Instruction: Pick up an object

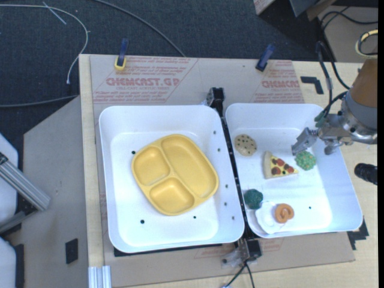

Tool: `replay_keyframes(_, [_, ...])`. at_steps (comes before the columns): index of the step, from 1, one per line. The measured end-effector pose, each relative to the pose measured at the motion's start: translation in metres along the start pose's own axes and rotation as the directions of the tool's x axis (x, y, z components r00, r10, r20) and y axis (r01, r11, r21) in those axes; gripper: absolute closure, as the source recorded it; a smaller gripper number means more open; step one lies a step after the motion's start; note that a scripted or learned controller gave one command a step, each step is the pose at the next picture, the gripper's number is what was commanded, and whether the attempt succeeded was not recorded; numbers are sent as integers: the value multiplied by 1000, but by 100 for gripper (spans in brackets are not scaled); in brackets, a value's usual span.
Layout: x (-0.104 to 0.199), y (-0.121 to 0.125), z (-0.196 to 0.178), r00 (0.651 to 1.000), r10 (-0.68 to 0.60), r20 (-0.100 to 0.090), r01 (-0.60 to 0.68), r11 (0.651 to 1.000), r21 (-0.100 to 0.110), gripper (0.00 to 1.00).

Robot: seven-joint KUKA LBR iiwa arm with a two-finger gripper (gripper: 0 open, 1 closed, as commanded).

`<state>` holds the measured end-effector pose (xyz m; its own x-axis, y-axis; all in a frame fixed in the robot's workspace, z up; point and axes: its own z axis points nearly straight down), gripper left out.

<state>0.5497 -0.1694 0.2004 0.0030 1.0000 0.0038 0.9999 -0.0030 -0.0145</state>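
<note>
The grey two-finger gripper [307, 144] hangs over the right white bin [336, 212], just above a light green leafy toy [306, 160]; whether anything sits between its fingers cannot be told. Just left of the green toy lies a yellow triangular pizza-slice toy [278, 165], and farther left a round tan cookie [245, 144]. Near the bin's front edge a dark green broccoli toy [253, 198] touches a small white plate [264, 221] carrying an orange ring-shaped toy [283, 212]. The left white bin [120, 161] holds a yellow three-compartment tray [174, 173].
</note>
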Motion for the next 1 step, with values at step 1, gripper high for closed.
replay_keyframes(1, [0, 3, -7, 1000, -3, 3, 3, 1000, -13, 0])
